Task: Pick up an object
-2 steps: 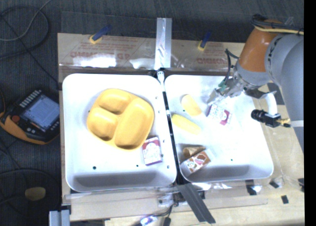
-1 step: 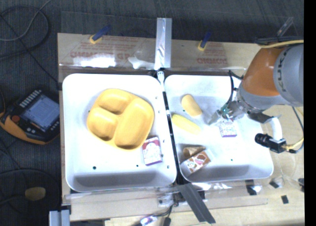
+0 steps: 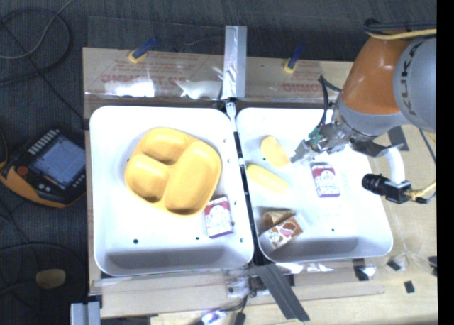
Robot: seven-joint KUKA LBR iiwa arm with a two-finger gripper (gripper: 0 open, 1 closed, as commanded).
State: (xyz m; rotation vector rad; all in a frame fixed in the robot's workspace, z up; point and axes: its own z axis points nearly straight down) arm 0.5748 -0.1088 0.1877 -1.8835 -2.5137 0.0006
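The fingers (image 3: 306, 147) hang low over the right bin (image 3: 369, 242), near its back wall. They are too small and dark against the wrist to say how far apart they stand, and nothing shows between them. Just to their left lies a pale yellow piece (image 3: 274, 150), with a second, longer yellow piece (image 3: 267, 177) a little nearer the front. Just below the fingers sits a small red-and-white carton (image 3: 325, 179), and a brown packet (image 3: 281, 229) rests by the front wall.

In the left bin (image 3: 113, 245) a large yellow sectioned dish (image 3: 172, 169) lies upside down, with another small carton (image 3: 218, 217) beside it.

The risk, as I judge it, is that the fingers come down between the yellow piece and the carton, closing on neither, or nudging the low, rounded yellow piece so that it slides aside instead of being caught.
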